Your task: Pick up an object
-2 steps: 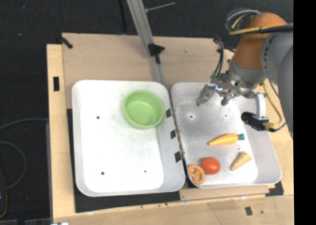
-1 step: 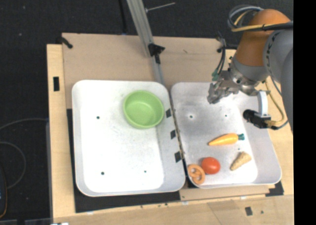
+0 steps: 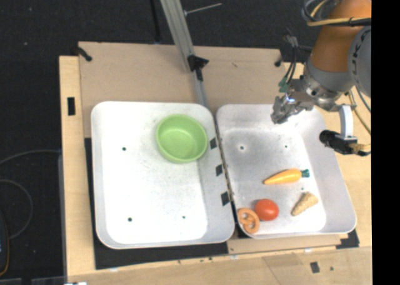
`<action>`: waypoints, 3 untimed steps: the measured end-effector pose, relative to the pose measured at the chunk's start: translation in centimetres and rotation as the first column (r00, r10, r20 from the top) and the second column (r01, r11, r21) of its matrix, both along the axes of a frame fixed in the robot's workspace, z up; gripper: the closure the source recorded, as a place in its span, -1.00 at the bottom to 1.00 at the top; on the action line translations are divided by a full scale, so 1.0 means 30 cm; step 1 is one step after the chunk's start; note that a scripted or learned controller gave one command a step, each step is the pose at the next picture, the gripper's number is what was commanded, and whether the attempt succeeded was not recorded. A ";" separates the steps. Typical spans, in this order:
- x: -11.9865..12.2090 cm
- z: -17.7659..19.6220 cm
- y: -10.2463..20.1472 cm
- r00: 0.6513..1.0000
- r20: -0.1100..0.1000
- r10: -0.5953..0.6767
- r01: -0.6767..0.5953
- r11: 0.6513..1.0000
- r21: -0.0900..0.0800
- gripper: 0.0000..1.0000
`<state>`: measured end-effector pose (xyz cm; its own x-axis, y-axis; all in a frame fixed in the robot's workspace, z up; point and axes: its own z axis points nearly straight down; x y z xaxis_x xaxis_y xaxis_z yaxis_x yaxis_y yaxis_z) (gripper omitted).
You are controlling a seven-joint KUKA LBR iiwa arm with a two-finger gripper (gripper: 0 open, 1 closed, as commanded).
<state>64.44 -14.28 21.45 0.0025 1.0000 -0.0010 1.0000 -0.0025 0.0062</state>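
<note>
**Four pickable items, none yet in hand**

Four small things lie in the right bin (image 3: 325,215), all near its front: a carrot (image 3: 284,177), a tomato (image 3: 267,209), an orange slice-like piece (image 3: 248,220) touching the tomato's left side, and a tan wedge (image 3: 305,204) to the right. A green bowl (image 3: 181,139) sits alone in the left bin (image 3: 112,215). Both bins rest on the counter (image 3: 125,71).

The gripper (image 3: 281,115) hangs over the back edge of the right bin, well apart from every item. Whether its fingers are spread or closed I cannot tell; they are too small and blurred. Nothing shows between them.

My judgement: the step in hand is the approach. The carrot looks the best target. It lies clear of its neighbours, and its long, narrow body gives a natural grip across the short axis. So the wrist should turn to put the fingers either side of the carrot's width, near its thick middle, not the tapering tip. Descend straight down, fingers wide, and close only once they straddle it. The tomato is riskier: round, likely to roll, and crowded by the slice.
</note>
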 end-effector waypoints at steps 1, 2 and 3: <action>0.005 0.183 -0.005 1.000 0.002 0.005 -0.005 1.000 -0.001 1.00; 0.038 0.200 0.157 1.000 -0.003 0.009 -0.009 1.000 0.001 1.00; 0.040 0.148 0.317 1.000 -0.007 0.008 -0.008 1.000 0.000 1.00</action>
